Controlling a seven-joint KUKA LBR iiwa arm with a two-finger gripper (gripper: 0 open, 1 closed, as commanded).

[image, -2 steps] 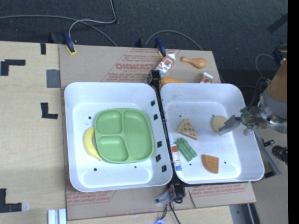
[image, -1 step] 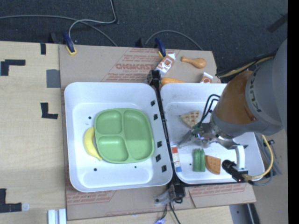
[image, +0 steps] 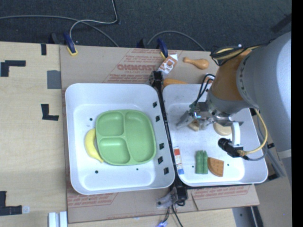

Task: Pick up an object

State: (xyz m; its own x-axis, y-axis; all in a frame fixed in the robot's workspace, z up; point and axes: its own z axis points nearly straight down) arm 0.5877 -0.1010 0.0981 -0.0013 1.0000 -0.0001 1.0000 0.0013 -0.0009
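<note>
Low over the right bin (image: pixel 246 176), the tool (image: pixel 195 119) sits among small pale items near the bin's middle, and whether it is wide, narrow or gripping anything cannot be told, because the wrist hides most of it. A tan object (image: pixel 195 125) lies just under it, the likeliest target. A close there may catch only an edge, so the piece could slip out or be nudged aside. The green block (image: pixel 202 162) and the orange wedge (image: pixel 216 166) lie near the front wall, well apart from the tool and open from above. The centre divider (image: pixel 163 122) stands close on the tool's left, so sideways room is tight there. The left bin (image: pixel 75 126) holds a green divided plate (image: pixel 126 137) with a banana (image: pixel 91 145) tucked against its edge.
</note>
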